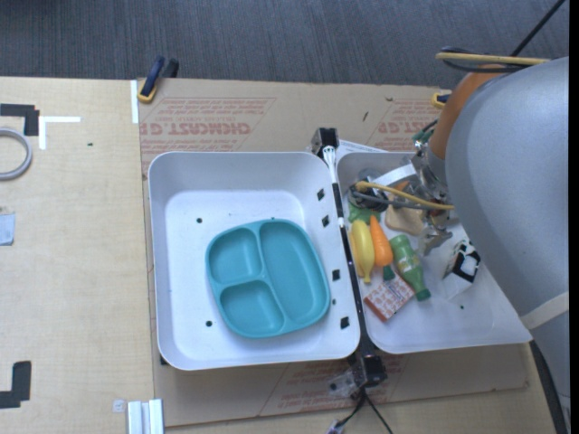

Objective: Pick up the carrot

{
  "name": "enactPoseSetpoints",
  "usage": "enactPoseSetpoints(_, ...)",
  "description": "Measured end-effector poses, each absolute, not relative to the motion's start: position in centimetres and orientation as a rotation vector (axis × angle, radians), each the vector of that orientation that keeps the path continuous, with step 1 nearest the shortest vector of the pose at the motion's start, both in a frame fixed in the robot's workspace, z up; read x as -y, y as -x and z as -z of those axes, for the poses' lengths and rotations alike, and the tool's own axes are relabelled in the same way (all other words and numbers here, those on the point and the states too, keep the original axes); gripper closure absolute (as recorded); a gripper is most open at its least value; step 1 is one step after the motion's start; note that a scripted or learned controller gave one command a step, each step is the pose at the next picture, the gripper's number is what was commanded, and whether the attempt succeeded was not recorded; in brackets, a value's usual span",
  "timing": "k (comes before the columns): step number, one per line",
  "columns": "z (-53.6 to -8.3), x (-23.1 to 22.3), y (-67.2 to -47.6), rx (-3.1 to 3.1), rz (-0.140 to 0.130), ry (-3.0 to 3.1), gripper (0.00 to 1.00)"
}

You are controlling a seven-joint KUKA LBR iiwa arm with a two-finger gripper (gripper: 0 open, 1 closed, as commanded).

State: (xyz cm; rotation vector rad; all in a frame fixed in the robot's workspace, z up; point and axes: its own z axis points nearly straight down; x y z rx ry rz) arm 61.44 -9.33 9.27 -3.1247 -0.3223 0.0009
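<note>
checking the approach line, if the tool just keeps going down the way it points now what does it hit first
Probably the tan item right under the tool in the right bin, not the carrot, which lies a little to the left. Depth is hard to judge from above.

Only text we can make out: red print on the cardboard sheet (213, 120) under the bins, reading upside down from this view, so the wording isn't certain. More red print shows on the cardboard near the right bin (396, 132) and along the front edge (312, 382), too small to read.
</note>
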Motion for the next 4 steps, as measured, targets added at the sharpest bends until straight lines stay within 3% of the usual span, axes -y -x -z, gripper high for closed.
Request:
enactPoseSetpoints(1,-9.3,10.0,-54.2,0.321,-0.002,3.125,0.0)
enactPoseSetpoints(2,-9.3,10.6,-60.1,0.321,-0.001,3.125,0.0)
enactPoseSetpoints(4,-9.3,9.4,-54.3,0.32,0.008,3.129,0.0)
